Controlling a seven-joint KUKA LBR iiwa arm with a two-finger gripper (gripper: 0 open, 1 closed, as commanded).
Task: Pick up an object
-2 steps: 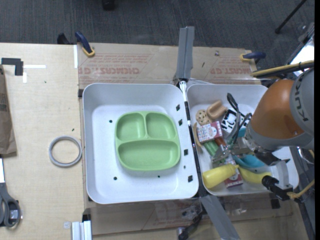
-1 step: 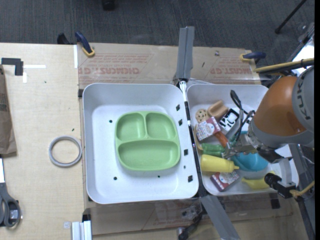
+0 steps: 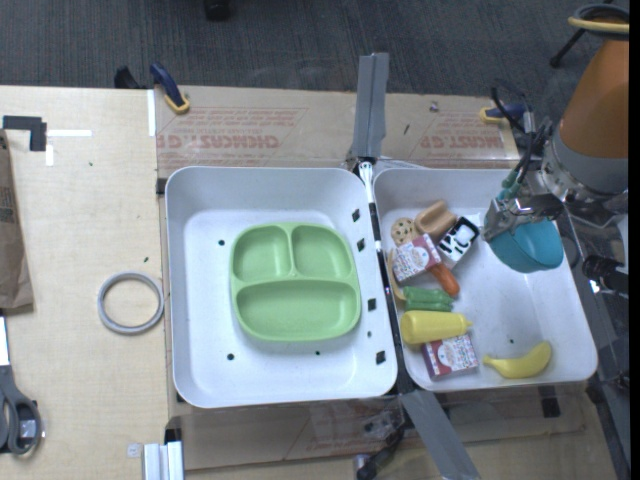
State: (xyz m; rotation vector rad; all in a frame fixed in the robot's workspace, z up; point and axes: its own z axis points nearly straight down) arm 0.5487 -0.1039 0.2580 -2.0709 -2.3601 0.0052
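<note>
The hand (image 3: 512, 208) clamps the rim of a blue cup (image 3: 530, 245), above the right bin (image 3: 560, 313), right of the green plate (image 3: 295, 283).

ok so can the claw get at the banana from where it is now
Probably yes: the banana lies apart from other items at the right bin's near edge, but the claw seems to hold a blue cup.

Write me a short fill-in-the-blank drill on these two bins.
1. The green divided plate lies in the ____ bin.
2. The pincer is closed on the rim of a ____ cup.
3. The banana sits in the right bin's ____ corner.

Missing words: left; blue; front right
</note>
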